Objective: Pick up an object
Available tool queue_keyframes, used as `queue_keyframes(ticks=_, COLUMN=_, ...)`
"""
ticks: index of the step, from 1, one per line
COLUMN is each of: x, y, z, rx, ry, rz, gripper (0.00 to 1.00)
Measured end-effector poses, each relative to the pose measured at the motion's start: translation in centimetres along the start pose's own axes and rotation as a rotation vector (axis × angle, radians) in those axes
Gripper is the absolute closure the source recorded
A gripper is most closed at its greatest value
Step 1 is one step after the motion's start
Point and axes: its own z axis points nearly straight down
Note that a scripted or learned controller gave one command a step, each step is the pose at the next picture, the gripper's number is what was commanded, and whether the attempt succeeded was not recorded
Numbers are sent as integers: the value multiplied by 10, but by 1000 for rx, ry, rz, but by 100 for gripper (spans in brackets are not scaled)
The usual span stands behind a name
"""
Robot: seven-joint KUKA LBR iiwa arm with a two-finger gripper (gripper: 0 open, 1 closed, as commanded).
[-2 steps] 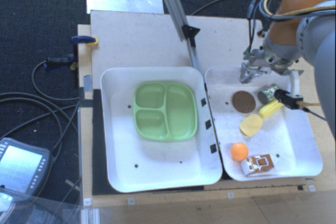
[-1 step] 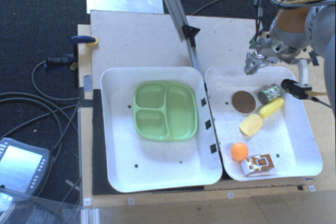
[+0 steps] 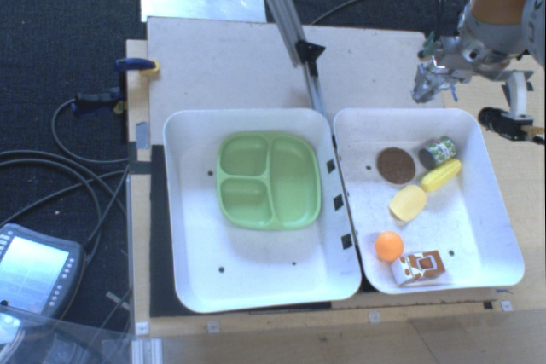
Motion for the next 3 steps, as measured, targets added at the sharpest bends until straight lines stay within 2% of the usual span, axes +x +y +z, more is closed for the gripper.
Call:
queue_keyframes(ticks=1, x=0, y=2, z=-30, rx=4, ry=1, rz=-1, gripper=100)
queue_keyframes(ticks=2, x=60, y=2, z=-15, rx=9, ry=4, rz=-4, gripper=100)
queue_keyframes(ticks=3, x=113, y=-7, z=-16, rx=9, ry=3, rz=-4, gripper=100)
